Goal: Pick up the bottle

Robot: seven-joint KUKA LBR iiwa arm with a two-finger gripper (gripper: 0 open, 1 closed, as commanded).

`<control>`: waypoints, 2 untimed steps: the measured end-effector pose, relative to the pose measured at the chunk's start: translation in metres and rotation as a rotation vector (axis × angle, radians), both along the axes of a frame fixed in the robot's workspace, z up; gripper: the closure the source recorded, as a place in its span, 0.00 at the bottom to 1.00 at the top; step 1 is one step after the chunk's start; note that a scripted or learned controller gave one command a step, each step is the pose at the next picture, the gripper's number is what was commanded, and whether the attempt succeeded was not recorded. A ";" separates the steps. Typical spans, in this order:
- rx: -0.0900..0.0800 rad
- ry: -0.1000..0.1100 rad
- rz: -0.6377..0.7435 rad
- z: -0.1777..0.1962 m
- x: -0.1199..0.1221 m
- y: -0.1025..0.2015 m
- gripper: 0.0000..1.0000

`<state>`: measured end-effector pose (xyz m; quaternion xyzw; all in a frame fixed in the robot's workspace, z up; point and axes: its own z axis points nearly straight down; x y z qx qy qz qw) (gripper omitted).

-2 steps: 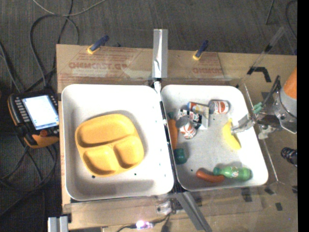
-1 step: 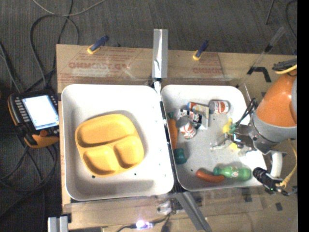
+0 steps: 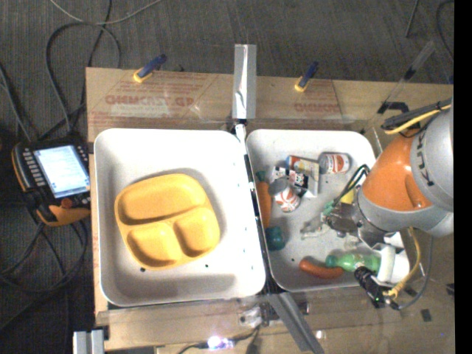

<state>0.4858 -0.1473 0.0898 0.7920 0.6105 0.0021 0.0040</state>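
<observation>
Counter, right bin (image 3: 310,140): green bottle (image 3: 352,260) just beside hand (image 3: 341,216); hand state indeterminate. Advice: centre over bottle body, avoid adjacent sausage (image 3: 321,269).

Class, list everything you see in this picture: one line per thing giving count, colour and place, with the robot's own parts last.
Bins: 2, white, side by side on the bench.
Tray: 1, yellow, three compartments, in the left bin.
Bottle: 1, green, lying near the right bin's front right corner, under the arm.
Sausage: 1, red-orange, right bin's front, beside the bottle.
Can: 1, silver and red, right bin's back.
Carrot: 1, orange, right bin's left wall.
Cup: 1, teal, below the carrot.
Clamps: 2, blue and yellow, on the cardboard behind the bins.
Pendant: 1, black with lit screen, left of the bench.
Arm: 1, grey and orange, over the right bin's right side.
</observation>
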 end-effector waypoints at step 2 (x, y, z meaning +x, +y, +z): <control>0.005 0.013 -0.228 0.048 0.005 0.019 0.00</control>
